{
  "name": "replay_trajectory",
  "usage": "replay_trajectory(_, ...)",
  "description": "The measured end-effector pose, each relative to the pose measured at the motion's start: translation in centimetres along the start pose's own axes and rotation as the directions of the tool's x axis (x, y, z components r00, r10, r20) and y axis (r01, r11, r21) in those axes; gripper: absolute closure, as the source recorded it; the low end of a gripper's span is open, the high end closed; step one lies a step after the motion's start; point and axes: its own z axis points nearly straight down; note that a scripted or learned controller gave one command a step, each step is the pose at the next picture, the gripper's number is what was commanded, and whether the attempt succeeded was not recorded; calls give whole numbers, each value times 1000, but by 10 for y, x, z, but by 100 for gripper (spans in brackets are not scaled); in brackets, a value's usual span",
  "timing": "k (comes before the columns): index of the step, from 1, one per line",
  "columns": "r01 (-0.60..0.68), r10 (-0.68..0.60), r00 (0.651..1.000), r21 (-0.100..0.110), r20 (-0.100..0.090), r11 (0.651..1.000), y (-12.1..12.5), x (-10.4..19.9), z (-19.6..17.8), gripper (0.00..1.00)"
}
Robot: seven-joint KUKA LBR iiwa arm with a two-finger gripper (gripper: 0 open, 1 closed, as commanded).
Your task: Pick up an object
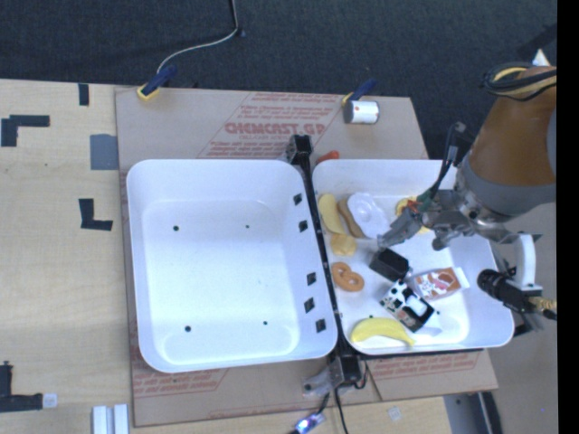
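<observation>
The right bin [479,333] holds several objects. A yellow banana [381,334] lies by the front wall, and an orange pretzel-shaped ring [346,278] sits near the divider. Behind the ring are a tan and yellow piece [338,221] and a clear white cup [364,211]. A black block [390,264], a black-and-white patterned toy [403,299] and a red-and-white packet [440,283] lie in the middle. My gripper [393,238] reaches in from the right, low over the bin, just behind the black block and beside the cup. A small orange and green item [407,208] lies behind it.
The left bin [145,242] stands beside the right one, with a black divider [312,242] between them. Both rest on a cardboard sheet [262,129]. A small white cylinder [364,112] and clamps stand behind the bins. The arm's orange band [520,134] is over the right edge.
</observation>
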Motion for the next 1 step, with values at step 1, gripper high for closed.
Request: replay_trajectory(1,-1,1,1000,10,-2,1000,-19,11,115,0)
